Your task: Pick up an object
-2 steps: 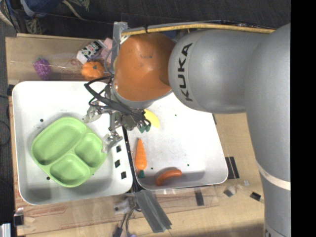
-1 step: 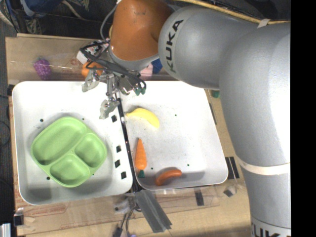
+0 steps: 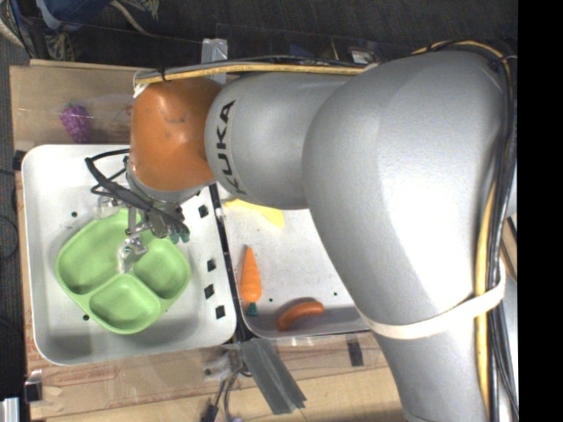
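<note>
Fingers of the gripper (image 3: pixel 135 251) touch the green plate's (image 3: pixel 81 271) centre divider.

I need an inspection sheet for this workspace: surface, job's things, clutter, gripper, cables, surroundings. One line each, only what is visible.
Surface: wooden bench bearing a left white bin and a right white bin.
Job's things: green divided plate in the left bin; toy carrot and orange sausage-shaped item in the right bin, with a yellow piece partly under the arm.
Clutter: purple object on the bench, beyond the left bin.
Gripper: gripper over the plate's centre; grasp cannot be judged.
Cables: black cables at the wrist.
Surroundings: someone's shoes on dark floor.
</note>
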{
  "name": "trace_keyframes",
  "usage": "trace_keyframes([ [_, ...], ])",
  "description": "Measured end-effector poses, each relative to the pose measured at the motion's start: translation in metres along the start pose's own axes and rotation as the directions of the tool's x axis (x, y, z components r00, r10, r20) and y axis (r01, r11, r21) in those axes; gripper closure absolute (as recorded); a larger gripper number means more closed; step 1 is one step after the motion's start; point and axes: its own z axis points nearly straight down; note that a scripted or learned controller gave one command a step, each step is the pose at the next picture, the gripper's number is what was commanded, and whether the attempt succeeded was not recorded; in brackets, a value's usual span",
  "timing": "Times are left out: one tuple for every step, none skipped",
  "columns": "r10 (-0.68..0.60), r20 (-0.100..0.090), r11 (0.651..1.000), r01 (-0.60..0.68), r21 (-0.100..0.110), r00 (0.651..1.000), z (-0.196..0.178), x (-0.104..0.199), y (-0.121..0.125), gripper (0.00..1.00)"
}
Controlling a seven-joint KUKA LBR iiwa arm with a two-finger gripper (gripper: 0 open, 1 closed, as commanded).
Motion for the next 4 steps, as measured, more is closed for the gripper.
trace_keyframes([
  [0.097, -0.014, 0.995, -0.097, 0.005, 0.995, -0.135, -0.03, -0.022, 0.0],
  [0.08, -0.023, 0.997, -0.08, 0.005, 0.997, -0.037, 0.015, 0.059, 0.0],
  [-0.078, -0.014, 0.997, 0.078, 0.003, 0.997, -0.244, 0.004, 0.006, 0.0],
  [-0.064, -0.023, 0.998, 0.064, 0.001, 0.998, -0.067, 0.029, 0.041, 0.0],
])
